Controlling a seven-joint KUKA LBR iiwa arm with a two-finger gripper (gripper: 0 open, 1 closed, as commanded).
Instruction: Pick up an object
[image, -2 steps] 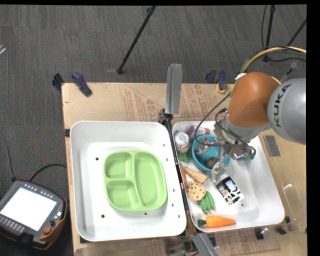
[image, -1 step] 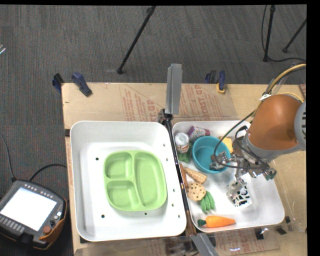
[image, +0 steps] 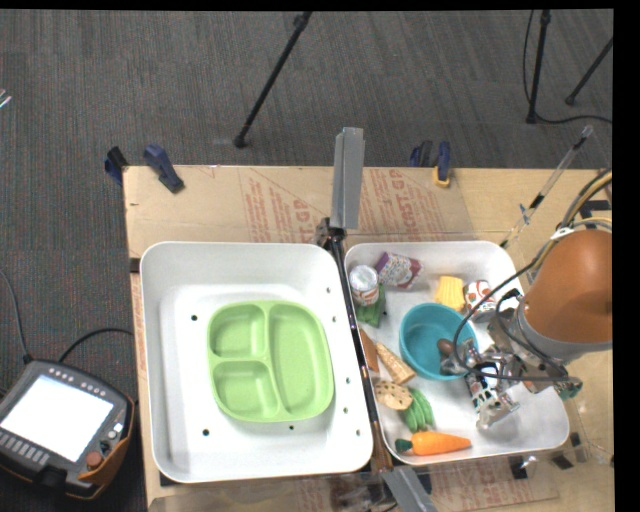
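An orange carrot (image: 438, 443) with a green top is seen lying at the near edge of the right bin (image: 535, 440). Just beyond, to its right, the gripper (image: 492, 400) is lowered; its state cannot be told.

Dark grey carpet (image: 150, 80) spreads out beyond my bench, tripod legs (image: 272, 80) slanting across it. The bench top is brown cardboard (image: 250, 200), blue clamps (image: 160, 167) gripping its far edge. A tablet-like screen (image: 55, 425) glows down on the floor.
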